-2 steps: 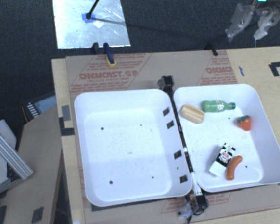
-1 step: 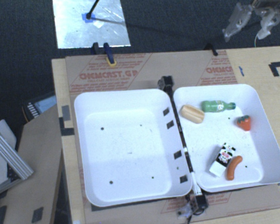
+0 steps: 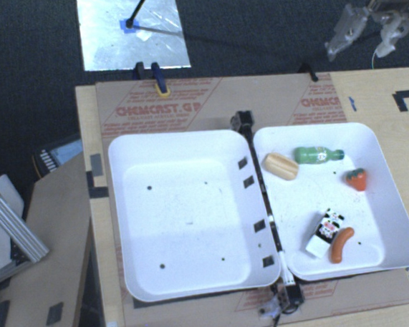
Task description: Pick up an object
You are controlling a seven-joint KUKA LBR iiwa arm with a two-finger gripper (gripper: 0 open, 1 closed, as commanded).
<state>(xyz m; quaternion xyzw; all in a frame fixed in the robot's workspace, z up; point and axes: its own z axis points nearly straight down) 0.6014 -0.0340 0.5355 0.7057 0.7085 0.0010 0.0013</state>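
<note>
Five objects lie in the right bin (image 3: 389, 177), all below and to the left of the tool (image 3: 368, 35), which hangs open and empty past the worktop's (image 3: 184, 100) far edge. Leftmost is a bread roll (image 3: 280, 166), then a green bottle (image 3: 319, 155) lying crosswise, a small carton (image 3: 323, 232), a sausage (image 3: 341, 244) and a strawberry (image 3: 357, 179), nearest beneath the tool. Dark carpet (image 3: 23, 69) surrounds the worktop.
</note>
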